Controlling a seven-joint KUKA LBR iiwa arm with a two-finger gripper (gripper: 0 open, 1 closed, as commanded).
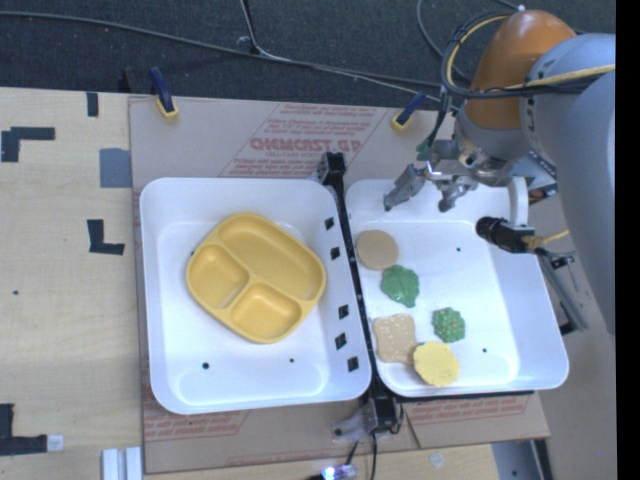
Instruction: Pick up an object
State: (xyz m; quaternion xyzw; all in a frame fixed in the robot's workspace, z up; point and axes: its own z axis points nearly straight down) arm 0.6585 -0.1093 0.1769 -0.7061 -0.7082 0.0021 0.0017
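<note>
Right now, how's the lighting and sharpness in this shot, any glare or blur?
Camera view: even, bright light; the white bins are nearly blown out; the yellow divided tray casts a soft shadow; the gripper and small food pieces look slightly soft; the grey arm at the right is closest and blurry.

Pretty bright, even light from overhead, nothing harsh. The two white bins (160, 298) come out nearly blown, so their walls lose detail, mostly toward 6 o'clock. Shadows are soft and short: a faint one hugs the yellow divided tray (256, 276) on its 6 o'clock side. The orange band (515, 63) at 1 o'clock has a mild sheen. Overall it's low-res and a bit soft, and the printing on the cardboard (300, 138) is fuzzy. The dark carpet at 12 o'clock looks grainy.
</note>
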